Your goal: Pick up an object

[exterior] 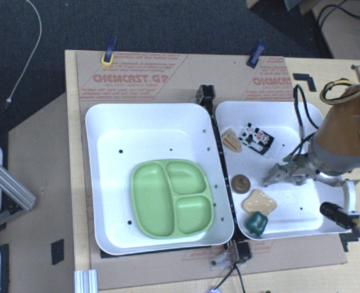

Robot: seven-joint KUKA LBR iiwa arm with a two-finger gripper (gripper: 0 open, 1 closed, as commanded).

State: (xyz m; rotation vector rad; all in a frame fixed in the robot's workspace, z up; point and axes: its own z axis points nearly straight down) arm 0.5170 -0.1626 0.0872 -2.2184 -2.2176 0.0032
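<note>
Two white bins are seen on a pale brown board (167,72) printed with red lettering. In the left bin (106,139) a light green divided plate (172,198) is shown. In the right bin (290,221), relative to that plate, a brown round piece (241,182) is found just to the right, a tan cookie-shaped piece (260,201) beyond it, and a dark teal object (257,223) below that. A beige wedge (231,140) and a black-and-white patterned item with a red spot (257,138) are seen up and to the right. The arm (345,133) is coloured orange above grey, and blue clamps (256,54) are noted on the board's far edge
</note>
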